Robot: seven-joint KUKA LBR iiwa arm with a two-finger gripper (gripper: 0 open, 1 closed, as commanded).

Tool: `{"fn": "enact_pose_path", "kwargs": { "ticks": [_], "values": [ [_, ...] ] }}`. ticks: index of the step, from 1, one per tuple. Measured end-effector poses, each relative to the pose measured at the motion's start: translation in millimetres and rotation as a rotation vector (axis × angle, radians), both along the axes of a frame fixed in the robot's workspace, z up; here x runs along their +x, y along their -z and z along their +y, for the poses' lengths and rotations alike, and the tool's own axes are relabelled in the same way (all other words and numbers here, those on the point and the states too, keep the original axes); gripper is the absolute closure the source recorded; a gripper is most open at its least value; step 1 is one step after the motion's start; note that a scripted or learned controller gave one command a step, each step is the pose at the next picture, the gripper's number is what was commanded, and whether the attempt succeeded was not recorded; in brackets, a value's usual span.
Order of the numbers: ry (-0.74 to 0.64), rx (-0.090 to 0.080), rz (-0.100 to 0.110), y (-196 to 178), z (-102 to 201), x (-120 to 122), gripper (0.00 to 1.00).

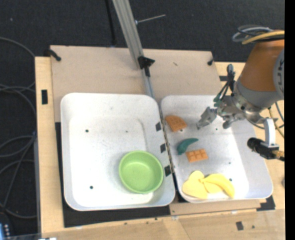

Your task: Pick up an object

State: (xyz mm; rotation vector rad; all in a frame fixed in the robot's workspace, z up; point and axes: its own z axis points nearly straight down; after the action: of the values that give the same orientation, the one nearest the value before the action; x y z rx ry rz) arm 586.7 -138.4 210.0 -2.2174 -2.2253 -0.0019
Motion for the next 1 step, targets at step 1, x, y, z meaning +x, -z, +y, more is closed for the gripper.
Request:
{"fn": "enact_pose_path", "kwargs": {
  "ticks": [1],
  "values": [
    [0.001,0.000,0.000,-0.1,0.0,0.0,0.00]
  ]
}}
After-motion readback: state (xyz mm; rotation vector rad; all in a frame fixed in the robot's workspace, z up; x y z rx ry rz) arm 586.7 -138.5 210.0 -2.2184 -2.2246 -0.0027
